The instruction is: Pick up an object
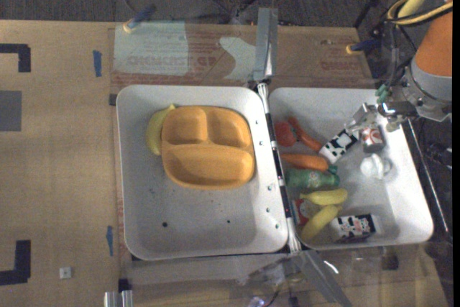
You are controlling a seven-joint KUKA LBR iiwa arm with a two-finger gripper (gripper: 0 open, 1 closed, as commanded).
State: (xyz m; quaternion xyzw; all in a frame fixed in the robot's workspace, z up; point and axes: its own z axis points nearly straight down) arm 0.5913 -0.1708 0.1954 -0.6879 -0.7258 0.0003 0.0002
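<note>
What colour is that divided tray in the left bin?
Orange-yellow, plain; the divided tray shows best in the camera view.

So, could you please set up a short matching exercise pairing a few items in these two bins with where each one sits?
Things:
1. orange divided tray
2. black-and-white carton
3. gripper
4. carrot

Places:
A. near right corner of the right bin
B. upper half of the left bin
C. over the far part of the right bin
D. right bin, close to the divider

Pairs: 1-B, 2-A, 3-C, 4-D

One fixed overhead camera, slanted down on both white bins [136,176], seemingly mid-distance
</note>
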